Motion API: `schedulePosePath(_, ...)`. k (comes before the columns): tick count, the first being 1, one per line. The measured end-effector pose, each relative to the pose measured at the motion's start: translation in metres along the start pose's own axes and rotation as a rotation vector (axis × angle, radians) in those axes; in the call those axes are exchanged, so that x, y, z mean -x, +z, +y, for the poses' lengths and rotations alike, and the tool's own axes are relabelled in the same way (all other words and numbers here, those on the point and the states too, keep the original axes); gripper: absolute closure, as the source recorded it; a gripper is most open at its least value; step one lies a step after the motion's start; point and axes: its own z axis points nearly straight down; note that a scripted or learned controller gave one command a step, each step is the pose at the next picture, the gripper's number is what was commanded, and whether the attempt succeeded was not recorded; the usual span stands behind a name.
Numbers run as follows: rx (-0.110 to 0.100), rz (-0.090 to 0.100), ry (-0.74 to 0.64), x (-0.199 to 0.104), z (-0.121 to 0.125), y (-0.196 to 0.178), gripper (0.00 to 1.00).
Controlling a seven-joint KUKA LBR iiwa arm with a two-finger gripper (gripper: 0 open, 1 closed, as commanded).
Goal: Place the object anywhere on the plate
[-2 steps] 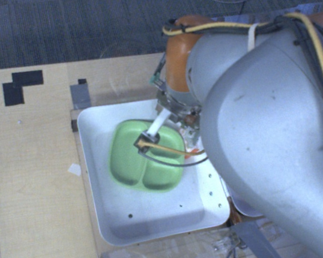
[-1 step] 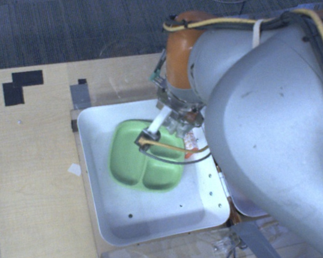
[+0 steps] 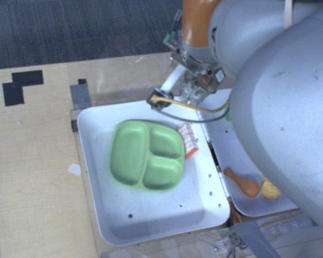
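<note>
The grey KUKA arm with its orange band (image 3: 197, 10) fills the upper right, reaching down over the far edge between the bins. The pale wooden bench (image 3: 32, 176) carries two shallow white plastic bins. The left bin (image 3: 158, 223) holds a green, three-compartment plastic plate (image 3: 146, 155), lying flat near its middle. The right bin (image 3: 246, 203) is partly hidden by the arm. The jaws (image 3: 195, 89) hang above the far rim; whether they are open or closed cannot be told. A small white-and-orange packet (image 3: 188, 139) lies in the left bin, touching the plate's right edge. In the right bin rest a brown drumstick-shaped toy (image 3: 243, 182) and, just beside it, a small yellow lumpy piece (image 3: 271, 189).
</note>
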Motion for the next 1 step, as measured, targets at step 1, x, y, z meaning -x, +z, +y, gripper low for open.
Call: schedulePosePath(1, -0.009, -0.003, 0.113, -0.0119, -0.0468, 0.1177, 1.0)
